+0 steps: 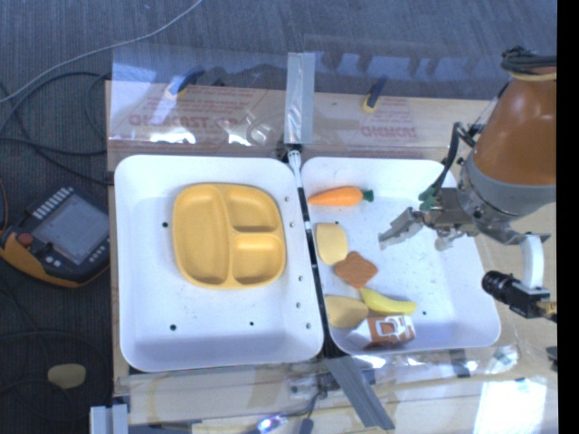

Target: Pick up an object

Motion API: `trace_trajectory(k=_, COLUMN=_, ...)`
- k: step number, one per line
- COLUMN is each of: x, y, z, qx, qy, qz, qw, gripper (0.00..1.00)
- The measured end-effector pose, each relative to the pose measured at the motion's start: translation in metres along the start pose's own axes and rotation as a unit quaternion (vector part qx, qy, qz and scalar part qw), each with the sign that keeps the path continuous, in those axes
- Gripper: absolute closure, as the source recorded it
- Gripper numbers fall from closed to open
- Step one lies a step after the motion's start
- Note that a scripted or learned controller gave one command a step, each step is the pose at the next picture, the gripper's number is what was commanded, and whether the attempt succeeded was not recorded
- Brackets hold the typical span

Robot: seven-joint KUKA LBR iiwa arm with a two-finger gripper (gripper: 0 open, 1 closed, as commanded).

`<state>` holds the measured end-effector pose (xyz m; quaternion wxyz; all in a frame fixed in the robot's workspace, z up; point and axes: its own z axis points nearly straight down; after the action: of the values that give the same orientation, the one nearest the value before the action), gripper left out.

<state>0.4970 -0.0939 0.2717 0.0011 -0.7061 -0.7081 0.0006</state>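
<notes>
- The bench was viewed from above, at a slant, by one fixed camera.
- Both white bins [136,269] were framed whole, from moderate distance.

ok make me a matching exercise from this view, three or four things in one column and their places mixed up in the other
Things:
1. orange toy carrot
2. yellow divided plastic plate
3. yellow toy banana
4. grey two-finger hand

Places:
A. left bin, middle
B. above the right bin, at its right side
C. right bin, far edge
D. right bin, near edge

Pairs: 1-C, 2-A, 3-D, 4-B
</notes>
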Motion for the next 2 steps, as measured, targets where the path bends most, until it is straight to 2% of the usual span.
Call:
trace_trajectory(k=1, x=-0.005, y=-0.014, z=0.114, qx=0.001, qy=0.000, qz=-0.086, qw=0.9963, gripper=0.00)
trace_trajectory(k=2, x=-0.007, y=-0.007, z=0.181, qx=-0.010, qy=-0.003, qz=-0.085, qw=0.9963, gripper=0.00)
